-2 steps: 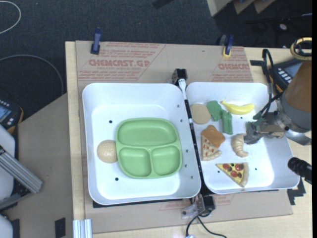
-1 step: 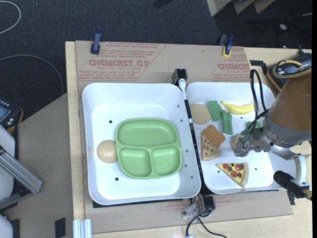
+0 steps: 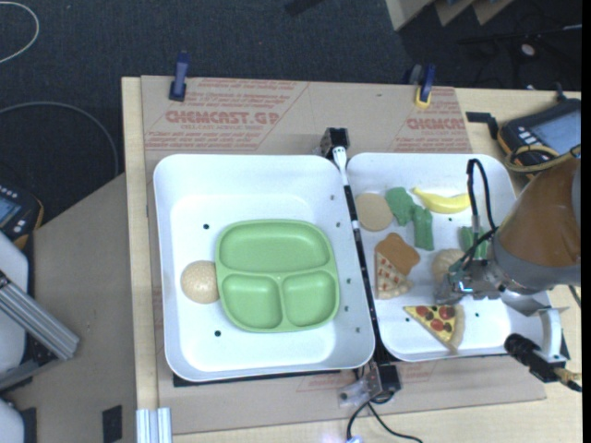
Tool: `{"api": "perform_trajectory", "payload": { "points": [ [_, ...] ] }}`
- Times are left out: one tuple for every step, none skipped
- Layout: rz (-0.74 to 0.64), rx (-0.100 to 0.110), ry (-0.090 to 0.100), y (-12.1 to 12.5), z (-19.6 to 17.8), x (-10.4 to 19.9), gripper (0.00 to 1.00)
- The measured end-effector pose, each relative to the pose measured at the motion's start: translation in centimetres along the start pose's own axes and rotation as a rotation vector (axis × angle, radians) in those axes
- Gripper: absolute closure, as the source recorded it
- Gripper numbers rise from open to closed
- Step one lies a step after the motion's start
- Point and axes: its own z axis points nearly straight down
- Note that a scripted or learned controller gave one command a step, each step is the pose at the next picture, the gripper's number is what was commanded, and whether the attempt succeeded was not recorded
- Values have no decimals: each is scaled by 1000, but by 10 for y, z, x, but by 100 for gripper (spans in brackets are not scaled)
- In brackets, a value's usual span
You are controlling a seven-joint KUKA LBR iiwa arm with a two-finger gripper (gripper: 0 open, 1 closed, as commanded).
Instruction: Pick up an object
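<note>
The gripper (image 3: 452, 289) hovers low in the right bin (image 3: 489, 335), just at twelve o'clock of the pizza slice (image 3: 434, 320); I cannot tell its opening. It should centre over the slice, then descend squarely.

The bench (image 3: 277, 118) (brown-papered) bears two white bins (image 3: 180, 247).

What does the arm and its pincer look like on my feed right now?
The arm is a bulky rounded body, with an orange-brown band on top and grey below it. A black cable loops up beside it. The pincer is small, metallic grey and dark, at the arm's tip over the right bin.
</note>
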Motion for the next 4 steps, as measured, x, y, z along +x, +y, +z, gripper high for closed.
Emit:
{"api": "perform_trajectory", "payload": {
  "points": [
    [1,-16,-10,3,-129,-71,100],
    [-9,0,3,1,-114,-25,100],
    [-5,1,2,0,-96,-29,100],
    [-8,-7,-1,2,-131,-5,100]
  ]
}}
